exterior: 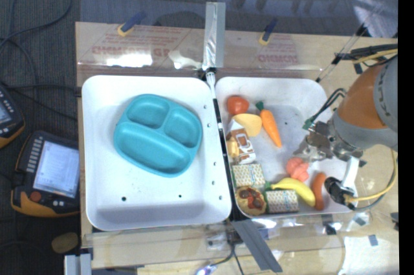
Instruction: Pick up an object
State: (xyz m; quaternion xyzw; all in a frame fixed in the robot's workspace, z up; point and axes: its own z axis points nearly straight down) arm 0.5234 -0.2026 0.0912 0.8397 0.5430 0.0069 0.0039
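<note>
I have the gripper [317,145] low in the right bin [304,87], just above the soft-looking pink toy [298,168]. I cannot tell what it is doing with its grip. The toy food is bunched by the middle wall: a pointy orange carrot [271,129], a round tomato [237,105], a curved yellow banana [294,189]. The smooth blue plate [158,133] sits alone in the left bin [103,196].
</note>
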